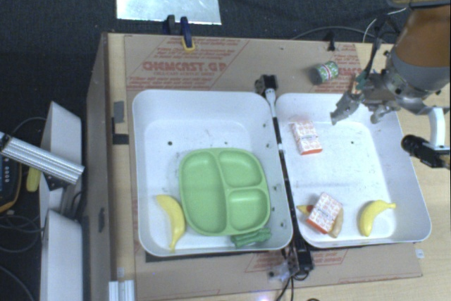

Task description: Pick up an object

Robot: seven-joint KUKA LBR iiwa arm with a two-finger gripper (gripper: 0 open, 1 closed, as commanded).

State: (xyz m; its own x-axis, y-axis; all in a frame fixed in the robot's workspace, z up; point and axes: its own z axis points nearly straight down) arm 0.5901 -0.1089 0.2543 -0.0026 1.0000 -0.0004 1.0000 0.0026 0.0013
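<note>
Nearest the lens: green stick (250, 237) at left bin's (151, 116) front rim, touching the green divided plate (224, 192). Gripper (358, 108) above right bin's (405, 173) far edge, fingers spread, nothing between them. At its 8 o'clock, a red-white box (306, 137). At 6 o'clock, a second box (325, 213) and banana (375, 216). Another banana (171, 220) lies left of plate. Small can (326, 71) on surface at gripper's 10 o'clock.

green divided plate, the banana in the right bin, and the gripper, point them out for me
green divided plate (224, 192), camera view, on its central divider
banana in the right bin (373, 216), camera view, middle of its curved body
gripper (359, 110), camera view, midway between its fingertips
</note>
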